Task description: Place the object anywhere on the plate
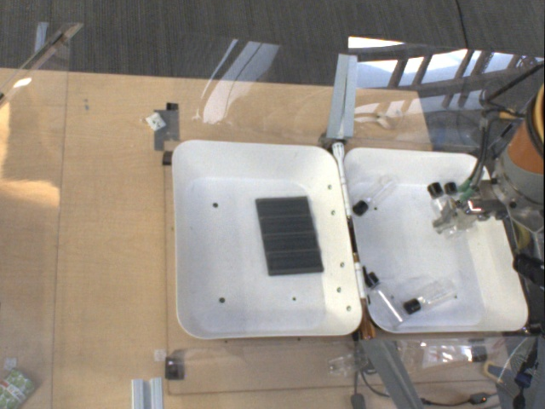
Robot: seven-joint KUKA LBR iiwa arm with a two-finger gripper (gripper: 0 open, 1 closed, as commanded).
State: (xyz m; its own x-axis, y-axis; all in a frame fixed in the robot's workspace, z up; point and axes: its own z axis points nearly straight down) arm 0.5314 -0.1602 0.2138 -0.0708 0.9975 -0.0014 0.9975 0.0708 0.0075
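End effector (447, 216) hangs low over right bin (502, 313), arm (519, 173) slanting in.

No legible text — no labels, no numbers

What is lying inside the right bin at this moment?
The right bin holds several clear vials with black caps, one near the front. The gripper hangs over the bin, hiding whatever lies beneath it.
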